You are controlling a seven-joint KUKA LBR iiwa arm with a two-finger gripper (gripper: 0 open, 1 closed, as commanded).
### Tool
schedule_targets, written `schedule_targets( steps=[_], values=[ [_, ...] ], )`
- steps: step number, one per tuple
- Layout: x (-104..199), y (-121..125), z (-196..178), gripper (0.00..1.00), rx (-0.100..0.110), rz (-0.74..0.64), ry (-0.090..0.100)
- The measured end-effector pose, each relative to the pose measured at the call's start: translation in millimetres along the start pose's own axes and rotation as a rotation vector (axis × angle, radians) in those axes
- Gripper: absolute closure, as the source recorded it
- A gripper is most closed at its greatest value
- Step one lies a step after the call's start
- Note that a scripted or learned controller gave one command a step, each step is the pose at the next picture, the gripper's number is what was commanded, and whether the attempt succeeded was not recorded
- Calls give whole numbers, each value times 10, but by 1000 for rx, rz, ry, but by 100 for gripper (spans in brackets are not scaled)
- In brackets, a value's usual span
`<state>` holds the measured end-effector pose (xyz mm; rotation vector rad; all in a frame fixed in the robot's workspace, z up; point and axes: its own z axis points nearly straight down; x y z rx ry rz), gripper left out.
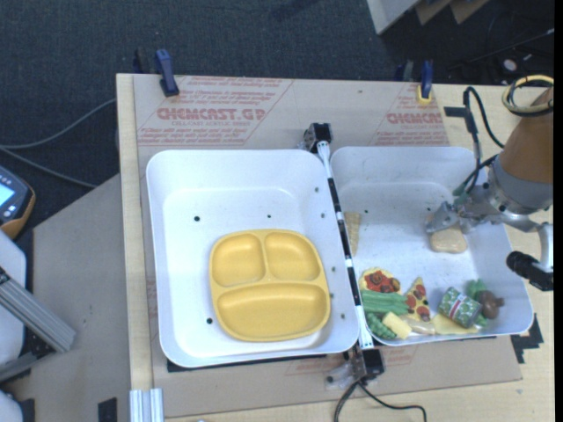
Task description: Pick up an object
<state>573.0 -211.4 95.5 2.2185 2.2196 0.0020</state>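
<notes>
The tool point(442, 224) sits low in the right bin point(396, 161), just at the far-left edge of a pale beige piece point(449, 242) that lies on the bin floor, well apart from the heap of toy food point(422, 306) at the near wall. The view is too coarse here to say whether the tool is open or closed, and nothing shows the beige piece caught in it; it looks to rest flat on the floor. The main risk, as I judge it, is a miss: the tool seems offset toward the piece's far edge, so closing there may only nudge it toward the near wall. The piece also looks low and smooth, so a shallow grip may slip on lifting. The yellow divided plate point(268, 284) in the left bin point(176, 183) is out of the way.
</notes>
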Motion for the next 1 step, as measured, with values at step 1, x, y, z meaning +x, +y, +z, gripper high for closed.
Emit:
schedule_targets(
  steps=[1],
  values=[
    [860,742,110,100,4,-9,3]
  ],
)
